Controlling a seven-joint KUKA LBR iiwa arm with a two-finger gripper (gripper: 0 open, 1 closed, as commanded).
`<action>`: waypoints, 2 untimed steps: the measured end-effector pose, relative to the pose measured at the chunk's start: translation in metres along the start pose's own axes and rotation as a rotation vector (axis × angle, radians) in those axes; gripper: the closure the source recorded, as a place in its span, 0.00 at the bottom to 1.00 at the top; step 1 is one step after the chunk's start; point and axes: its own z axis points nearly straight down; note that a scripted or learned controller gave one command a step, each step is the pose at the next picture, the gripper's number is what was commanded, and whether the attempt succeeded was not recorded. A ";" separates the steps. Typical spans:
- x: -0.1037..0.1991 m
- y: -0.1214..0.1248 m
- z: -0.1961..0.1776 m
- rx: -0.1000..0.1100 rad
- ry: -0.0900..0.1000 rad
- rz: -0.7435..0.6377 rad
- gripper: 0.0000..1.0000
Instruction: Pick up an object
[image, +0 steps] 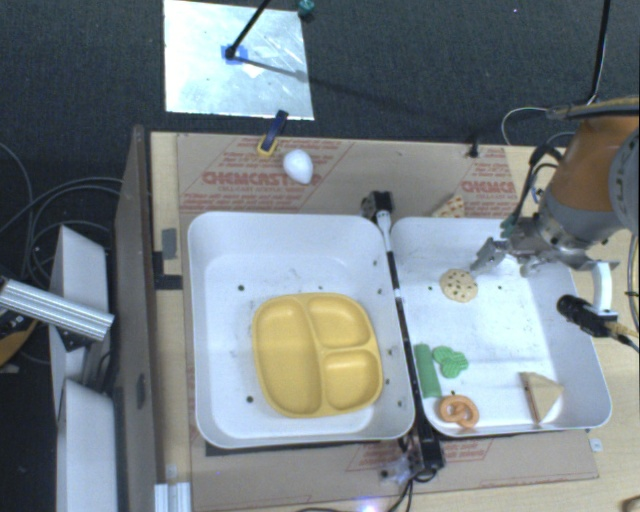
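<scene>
— Where's the gripper (500, 252) sitting right now?

— Over the back of the right bin (575, 345), hanging off the grey wrist with the orange band above it; whether its fingers are apart or together I cannot tell from here, they blur into 1 pale shape; nothing shows between them.

— And the nearest thing to pick?

— The cookie (459, 285), round, tan with dark chips; it lies just beside the gripper, to its left and a little toward the front of the bin; being round it has no long axis to line up with.

— So the move is short?

— I'd judge so; a small shift left and forward, then straight down.

— Anything else in that bin?

— 3 more along the front; a green broccoli piece (440, 363), an orange pretzel (459, 410) by the front wall, a tan wedge (541, 394) in the front right corner; all well apart from the gripper.

— And the other bin?

— The left bin (225, 260) carries a yellow divided plate (317, 353), far across the divider.
</scene>
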 end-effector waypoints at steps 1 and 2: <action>0.060 0.005 0.023 0.003 0.004 -0.007 0.00; 0.032 0.018 0.059 0.001 -0.001 0.001 0.00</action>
